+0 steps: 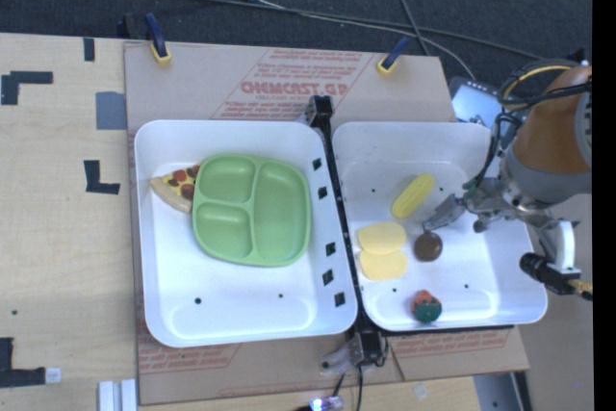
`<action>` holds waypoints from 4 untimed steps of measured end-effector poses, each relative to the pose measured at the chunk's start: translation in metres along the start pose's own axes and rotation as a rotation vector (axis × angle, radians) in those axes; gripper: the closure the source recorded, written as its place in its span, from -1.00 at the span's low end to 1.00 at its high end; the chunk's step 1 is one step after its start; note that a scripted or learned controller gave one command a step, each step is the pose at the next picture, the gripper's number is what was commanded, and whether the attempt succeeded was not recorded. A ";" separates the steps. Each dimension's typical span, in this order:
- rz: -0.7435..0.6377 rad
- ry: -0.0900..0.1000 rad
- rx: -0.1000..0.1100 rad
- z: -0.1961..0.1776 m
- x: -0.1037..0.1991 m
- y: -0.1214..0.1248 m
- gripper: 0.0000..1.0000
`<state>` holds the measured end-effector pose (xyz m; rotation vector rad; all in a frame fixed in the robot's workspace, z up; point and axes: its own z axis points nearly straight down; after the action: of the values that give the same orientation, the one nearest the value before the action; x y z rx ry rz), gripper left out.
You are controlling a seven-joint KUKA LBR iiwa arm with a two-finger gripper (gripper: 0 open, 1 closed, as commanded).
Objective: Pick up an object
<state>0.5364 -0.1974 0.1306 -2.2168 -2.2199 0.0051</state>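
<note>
In the right bin lie a yellow corn cob, two pale yellow slabs, a small brown ball and a red and green strawberry-like piece. My gripper reaches in from the right, low over the bin. Its tip is just above and right of the brown ball and below the corn cob. I see nothing held in it. The grey arm with its orange band stands over the bin's right rim.
The left bin holds a green divided plate with a pizza slice tucked at its left edge. A black divider strip runs between the bins. Cables cross the dark floor behind the bench.
</note>
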 end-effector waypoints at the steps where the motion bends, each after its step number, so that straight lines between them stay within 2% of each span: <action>1: -0.001 0.000 -0.004 -0.012 0.000 0.001 1.00; 2: 0.001 -0.003 -0.010 -0.074 -0.005 -0.002 1.00; 3: -0.001 -0.003 -0.010 -0.122 0.003 0.004 1.00; 4: 0.000 -0.001 -0.006 -0.153 0.003 0.005 1.00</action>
<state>0.5418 -0.1947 0.2833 -2.2206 -2.2239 -0.0004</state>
